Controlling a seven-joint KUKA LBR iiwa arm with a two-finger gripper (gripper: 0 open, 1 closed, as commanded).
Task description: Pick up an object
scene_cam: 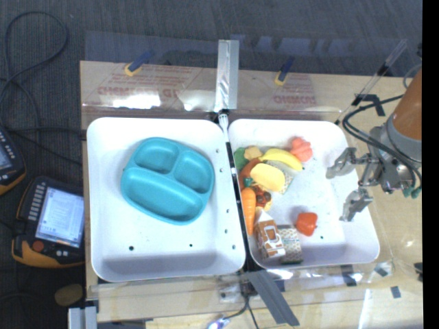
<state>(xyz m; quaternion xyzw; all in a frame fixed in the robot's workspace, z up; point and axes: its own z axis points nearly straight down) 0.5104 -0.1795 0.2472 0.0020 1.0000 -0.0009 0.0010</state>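
Observation:
My gripper (348, 182) hangs over the right side of the right bin (357, 242), open, with one finger near the bin's upper right and the other lower down. Nothing sits between its fingers. To its left lies a small red pepper-like toy (306, 222). Farther left is a pile of toy food: a yellow banana (282, 158), a yellow lemon-like piece (267, 177), an orange-pink item (300, 148), a carrot (247, 204) and a brown-and-white box (271, 241).
The left bin (110, 252) holds a blue divided plate (169, 178). A metal divider post (227, 74) stands between the bins at the back. A handheld pendant (48, 218) and cables lie on the floor to the left.

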